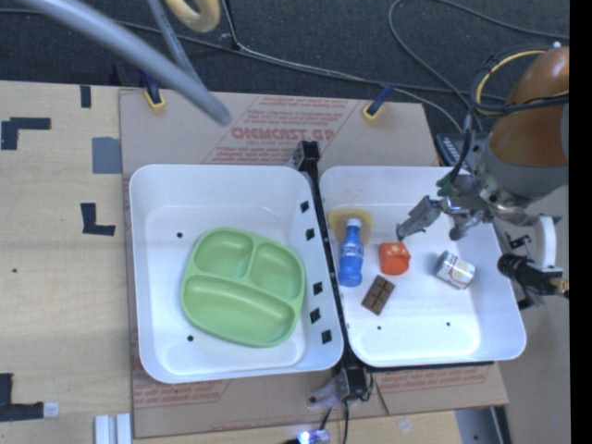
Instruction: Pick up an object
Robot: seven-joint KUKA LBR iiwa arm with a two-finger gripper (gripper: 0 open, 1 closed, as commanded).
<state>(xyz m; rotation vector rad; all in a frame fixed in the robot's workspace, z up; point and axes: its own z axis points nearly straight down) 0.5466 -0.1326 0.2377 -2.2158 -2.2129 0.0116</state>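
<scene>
From the camera above, the table (55, 248) carries two shallow white bins side by side on a sheet of brown cardboard (277, 128). The left bin (153, 192) holds a light green divided plate (243, 287), lying flat near the middle. The right bin (499, 340) holds the small things: a blue bottle (351, 253) with a white cap lying close to the divider between the bins, its cap end touching or overlapping a yellow ring-shaped piece (351, 220) just behind it; an orange-red object (395, 258) a little to the right of the bottle; a brown chocolate-like bar (377, 294) just in front of those two; and a crumpled silvery can (455, 269) farther right. The grey arm (532, 146) with its orange band comes in from the right, over the far right part of the right bin. Its jaws (442, 215) stand spread apart with nothing between them, one dark finger (418, 218) stretching left above the bin floor, behind the orange-red object and the can and apart from both. Black cables (416, 26) loop over the dark floor beyond the table.
</scene>
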